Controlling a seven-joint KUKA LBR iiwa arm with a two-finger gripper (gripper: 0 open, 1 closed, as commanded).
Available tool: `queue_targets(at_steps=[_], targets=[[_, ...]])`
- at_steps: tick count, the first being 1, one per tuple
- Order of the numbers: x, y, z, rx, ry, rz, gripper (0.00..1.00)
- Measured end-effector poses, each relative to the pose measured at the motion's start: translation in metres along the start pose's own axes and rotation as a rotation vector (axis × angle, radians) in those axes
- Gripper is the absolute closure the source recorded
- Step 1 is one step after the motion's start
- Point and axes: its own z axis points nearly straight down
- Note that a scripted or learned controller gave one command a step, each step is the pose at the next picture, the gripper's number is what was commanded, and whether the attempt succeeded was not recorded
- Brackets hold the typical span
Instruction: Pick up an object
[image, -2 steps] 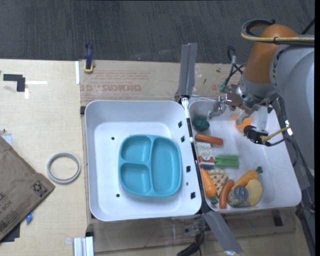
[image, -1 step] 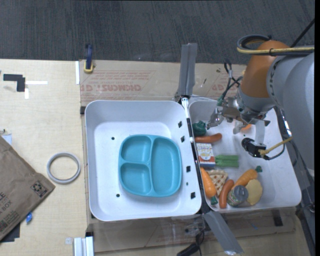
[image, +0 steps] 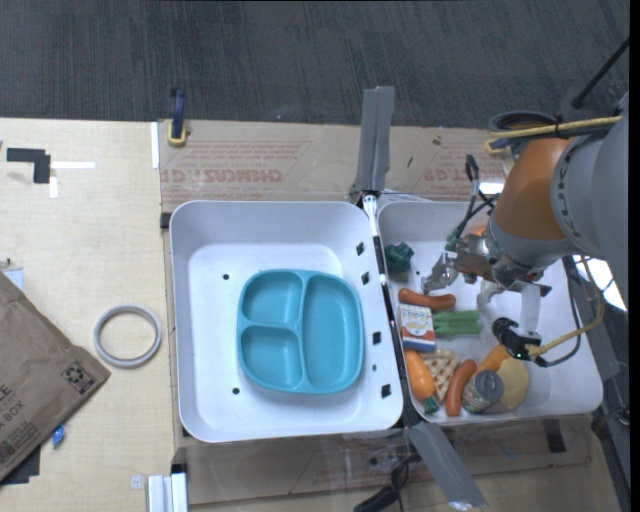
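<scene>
Hot dog (image: 427, 298) looks like the likeliest pick: it lies on the floor of the right bin (image: 580, 392), toward that bin's left wall, just above a small snack box (image: 416, 326). Gripper (image: 447, 268) sits just up and right of it, near but apart. Nothing shows between the jaws, so no grasp yet; released or clenched, can't tell, since cables and the wrist clutter that spot. Arm (image: 545, 200) leans in from the worktop's right edge w/ wrist angled down toward the bin's left side, prob. so the jaws can drop onto the toy food.

Rest of the toys crowd the same bin's front-left corner: a carrot (image: 421, 377), a second sausage (image: 460, 386), a green piece (image: 458, 322) right of the box, a dark green item (image: 400, 257) near the back-left. Tight packing means a descent could nudge neighbours.

Left bin (image: 200, 330) carries a blue divided plate (image: 300, 331) at its middle, well apart from the action. Tape ring (image: 127, 334) lies on the worktop toward its left edge.
</scene>
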Motion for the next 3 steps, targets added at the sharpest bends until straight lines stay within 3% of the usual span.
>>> queue_targets(at_steps=[1,2,3], targets=[[0.002,-0.042,0.000,-0.001,0.000,-0.115,0.00],[0.000,-0.041,-0.009,0.000,0.000,-0.109,1.00],[0.048,-0.030,-0.148,-0.001,-0.001,-0.173,1.00]])
